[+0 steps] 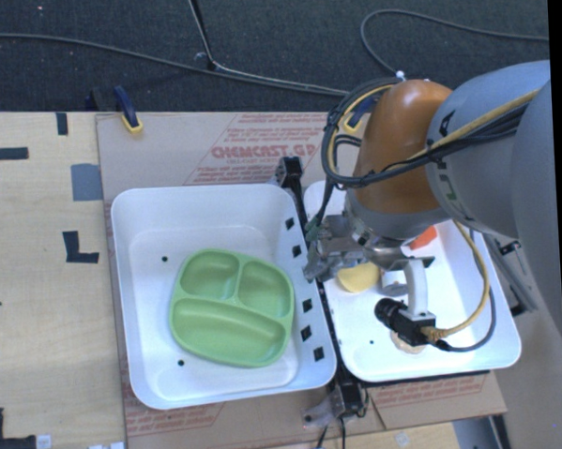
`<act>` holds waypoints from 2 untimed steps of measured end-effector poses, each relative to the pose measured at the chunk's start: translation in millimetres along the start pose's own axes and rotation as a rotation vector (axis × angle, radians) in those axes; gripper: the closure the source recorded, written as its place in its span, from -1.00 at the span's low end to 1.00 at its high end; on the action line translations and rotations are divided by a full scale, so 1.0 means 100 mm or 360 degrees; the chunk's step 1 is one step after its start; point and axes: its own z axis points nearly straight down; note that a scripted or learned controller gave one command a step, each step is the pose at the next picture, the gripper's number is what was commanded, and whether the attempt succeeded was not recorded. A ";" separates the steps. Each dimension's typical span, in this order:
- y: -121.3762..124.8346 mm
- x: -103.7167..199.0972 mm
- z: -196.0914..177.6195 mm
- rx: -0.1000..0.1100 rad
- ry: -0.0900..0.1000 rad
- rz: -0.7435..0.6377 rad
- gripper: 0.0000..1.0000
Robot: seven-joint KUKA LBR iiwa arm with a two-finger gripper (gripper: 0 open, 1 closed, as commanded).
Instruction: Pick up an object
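The arm hangs low over the right bin (494,348), near its left wall, beside a yellow object (357,279) (gripper state: cannot tell); nothing visibly lifted, so the pick looks undone; the green tray (233,306) sits mid left bin (131,236).

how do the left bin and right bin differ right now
The left bin holds a green divided plate and lies open to view; the right bin holds a small yellow object, and the arm hangs over much of it. The plate nearly fills its bin; the yellow object takes little room. Both bins are shallow and white.
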 end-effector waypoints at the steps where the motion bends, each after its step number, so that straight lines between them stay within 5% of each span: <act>1: -0.18 0.54 0.15 0.0001 0.0000 0.0000 1.00; 2: -0.22 0.62 -0.03 -0.0006 -0.0001 0.0005 1.00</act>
